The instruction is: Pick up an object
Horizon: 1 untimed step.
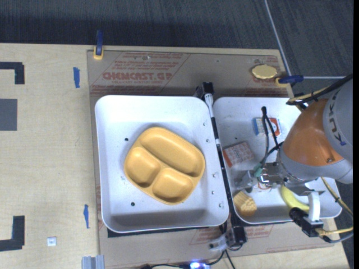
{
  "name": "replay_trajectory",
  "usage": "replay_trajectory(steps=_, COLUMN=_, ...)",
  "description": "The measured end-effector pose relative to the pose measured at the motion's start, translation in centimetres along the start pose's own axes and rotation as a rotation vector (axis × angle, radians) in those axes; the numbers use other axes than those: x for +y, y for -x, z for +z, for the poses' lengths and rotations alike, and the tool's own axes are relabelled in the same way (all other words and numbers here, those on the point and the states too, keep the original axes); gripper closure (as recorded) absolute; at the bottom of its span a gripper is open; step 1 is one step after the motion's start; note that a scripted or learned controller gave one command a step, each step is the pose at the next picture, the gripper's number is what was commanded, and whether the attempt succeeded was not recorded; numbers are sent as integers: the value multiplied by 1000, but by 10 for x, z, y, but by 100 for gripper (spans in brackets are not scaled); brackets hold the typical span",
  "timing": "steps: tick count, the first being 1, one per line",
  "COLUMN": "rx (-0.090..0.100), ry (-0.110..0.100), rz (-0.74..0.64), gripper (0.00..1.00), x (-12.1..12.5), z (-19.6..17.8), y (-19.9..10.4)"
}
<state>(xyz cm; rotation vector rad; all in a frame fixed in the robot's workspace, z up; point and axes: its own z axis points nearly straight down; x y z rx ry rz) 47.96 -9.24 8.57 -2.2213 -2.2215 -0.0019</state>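
Note:
My gripper (253, 176) hangs low in the right bin (235, 112), under the grey wrist and its orange band. It is just below a red and white packet (237, 152) and above a tan round piece (244, 203) at the bin's front. A yellow banana-like piece (292, 199) lies to the gripper's right, partly under the arm. A small blue and red item (260, 125) sits toward the back of the bin. The wrist hides what is directly under the gripper.
The left bin (112, 116) holds a yellow three-compartment plate (163, 164). A black divider (216, 136) runs between the bins. A tan disc (264, 72) and a blue clip (289, 79) lie on the board behind the right bin. Cables trail at the front right.

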Motion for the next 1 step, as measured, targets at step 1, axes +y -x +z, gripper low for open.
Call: replay_trajectory(steps=1, rx=1, ry=0, rz=-1, gripper=0, x=0, z=0, y=1)
